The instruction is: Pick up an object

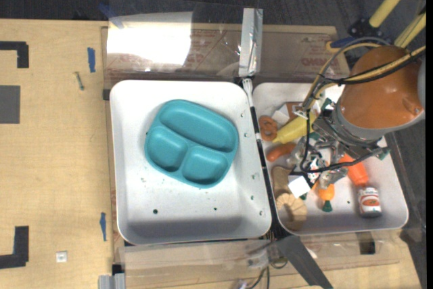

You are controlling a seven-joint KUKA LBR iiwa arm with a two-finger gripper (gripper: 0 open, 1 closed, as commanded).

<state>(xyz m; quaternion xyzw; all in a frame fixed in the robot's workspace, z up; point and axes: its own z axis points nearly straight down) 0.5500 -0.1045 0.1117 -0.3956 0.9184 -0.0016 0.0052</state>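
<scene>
Camera view: a slanted look down on a light wooden desk (54, 145) carrying two shallow white bins side by side.
Left bin (132, 199): holds a teal divided plate (191, 141) with three compartments, lying flat near the bin's middle.
Right bin (392, 203): crowded with small toy items, packed close together in its left and middle parts.
Items in right bin: a yellow banana-like piece (292, 130) near the upper left; a brown ring-shaped piece (268, 125) just beside it; a tan wooden piece (292, 205) near the lower left corner; a small orange carrot (327, 195) with a green tip; an orange bottle (359, 174); a small white jar with a red label (369, 202) near the lower right.
Arm: grey with an orange band (379, 95), reaching in from the right and hanging over the right bin.
Jaws (318, 156): low among the clutter in the bin's middle, tangled with black cables; I cannot tell whether they are apart or together, or whether anything sits between them.
</scene>
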